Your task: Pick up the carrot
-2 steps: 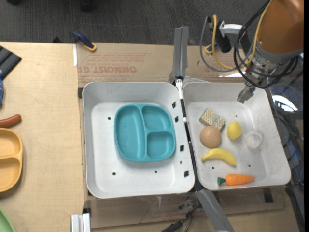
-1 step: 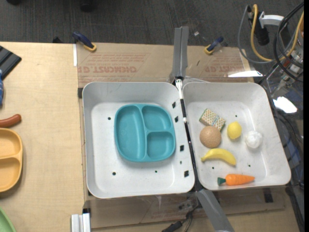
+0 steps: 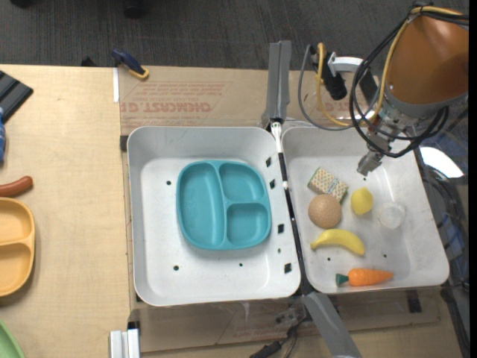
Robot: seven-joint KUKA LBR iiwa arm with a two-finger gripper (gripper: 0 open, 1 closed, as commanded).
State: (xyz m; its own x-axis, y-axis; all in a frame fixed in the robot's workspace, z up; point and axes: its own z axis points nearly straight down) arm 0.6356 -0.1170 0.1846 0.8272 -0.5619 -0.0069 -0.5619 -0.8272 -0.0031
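Counter (image 3: pixel 59 118): pale wood top, with a brown cardboard sheet (image 3: pixel 190 99) under the bins carrying reversed red print, not legible. Dark carpet floor (image 3: pixel 209 13) beyond the far edge.

Left bin (image 3: pixel 149 267): shallow, white, holding a teal divided plate (image 3: pixel 223 203) at its middle, with bare floor all round the plate.

Right bin (image 3: pixel 425 237): shallow, white, touching the left bin along the centre seam. Contents sit in its left and near half; the far right part lies open.

Arm (image 3: pixel 428 58): orange band, grey wrist, cables looped beside it, above the right bin's far right corner.

End effector (image 3: pixel 368 164): small and dark (whether spread or pressed together, cannot tell), over the far part of the right bin, clear of all items.

Banana (image 3: pixel 339 240): yellow, lying just nearer than the egg-like brown ball (image 3: pixel 324 210).

Carrot (image 3: pixel 364 277): orange with green stub, lying flat beside the bin's near wall, well apart from the end effector.

Patterned block (image 3: pixel 328 183): touching the ball's far side.

Lemon (image 3: pixel 361 201): right of the ball.

Clear cup (image 3: pixel 390 215): faint, right of the lemon.
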